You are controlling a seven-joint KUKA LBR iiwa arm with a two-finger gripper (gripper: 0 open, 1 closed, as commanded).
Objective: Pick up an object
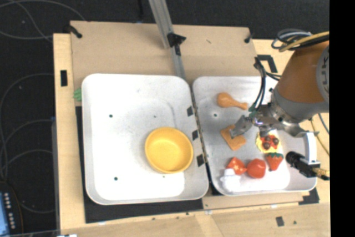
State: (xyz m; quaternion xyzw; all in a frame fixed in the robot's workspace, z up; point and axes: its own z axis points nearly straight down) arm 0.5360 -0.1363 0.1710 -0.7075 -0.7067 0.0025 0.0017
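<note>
The arm comes in from the right over the right bin (pixel 213 91), its orange band above the wrist sitting over the bin's far right side. The gripper (pixel 239 129) hangs low near the middle of that bin, right above an orange wedge-shaped piece (pixel 235 140) that lies on the bin floor; whether it is grasping or released I cannot tell, and nothing is clearly seen between its tips. Behind the gripper, toward the back of the bin, lies an orange drumstick-shaped toy (pixel 230 101), apart from the wedge. Along the front of the bin sit a small red piece (pixel 236 164), a round red tomato (pixel 256 168) just beside it, and a strawberry (pixel 274 161) to the right. A white object (pixel 228 179) rests in the front corner, touching the red piece. A yellow piece with dark red spots (pixel 268 142) lies under the wrist. In the left bin (pixel 111 97), a yellow bowl (pixel 168 150) stands upright near the front right.
</note>
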